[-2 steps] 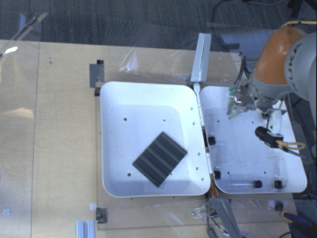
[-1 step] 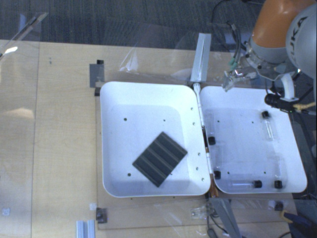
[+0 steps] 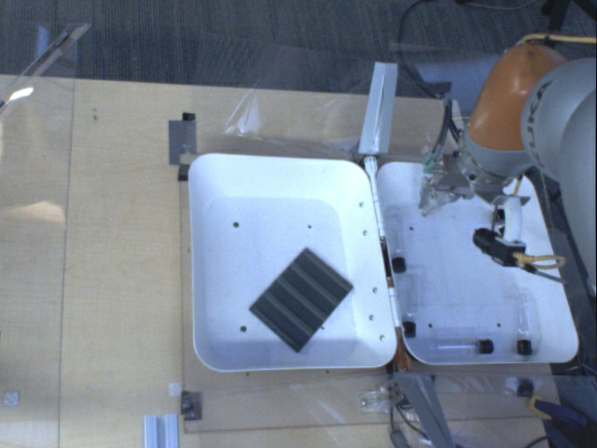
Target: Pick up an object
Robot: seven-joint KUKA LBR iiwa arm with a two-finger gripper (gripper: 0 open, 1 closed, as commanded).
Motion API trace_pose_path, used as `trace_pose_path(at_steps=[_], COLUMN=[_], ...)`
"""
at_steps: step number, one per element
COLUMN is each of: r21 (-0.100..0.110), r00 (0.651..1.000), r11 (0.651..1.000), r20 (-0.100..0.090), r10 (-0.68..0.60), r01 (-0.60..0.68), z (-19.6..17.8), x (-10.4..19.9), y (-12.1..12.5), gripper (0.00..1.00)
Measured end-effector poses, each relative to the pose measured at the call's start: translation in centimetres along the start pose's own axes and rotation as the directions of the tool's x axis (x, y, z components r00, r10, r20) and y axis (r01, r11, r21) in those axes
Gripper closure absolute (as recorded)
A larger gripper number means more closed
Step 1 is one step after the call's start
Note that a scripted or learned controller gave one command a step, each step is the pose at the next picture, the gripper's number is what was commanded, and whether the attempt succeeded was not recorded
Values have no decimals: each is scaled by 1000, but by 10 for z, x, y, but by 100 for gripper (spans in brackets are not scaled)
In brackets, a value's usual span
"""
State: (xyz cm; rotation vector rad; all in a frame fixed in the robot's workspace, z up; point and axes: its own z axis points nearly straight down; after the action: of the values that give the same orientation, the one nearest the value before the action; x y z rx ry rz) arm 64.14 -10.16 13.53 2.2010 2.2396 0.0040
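No legible text, label, brand, number or sign is found on the two white bins (image 3: 280, 171), the dark ribbed slab (image 3: 301, 299), the wooden bench (image 3: 93, 250) or the arm (image 3: 532, 101).

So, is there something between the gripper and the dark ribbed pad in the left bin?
Only the raised rims where the two bins meet. The gripper is over the right bin; the ribbed pad lies flat and alone in the left bin, open from above.
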Motion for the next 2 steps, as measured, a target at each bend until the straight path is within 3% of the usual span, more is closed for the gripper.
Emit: trace_pose_path(at_steps=[1, 2], r21=[-3, -3], r00=[1000, 1000], r11=[1000, 1000], r20=[1, 1], r10=[-8, -8], r01=[8, 8], z=[15, 15], x=[-10, -10], y=[29, 29], gripper=[100, 0])
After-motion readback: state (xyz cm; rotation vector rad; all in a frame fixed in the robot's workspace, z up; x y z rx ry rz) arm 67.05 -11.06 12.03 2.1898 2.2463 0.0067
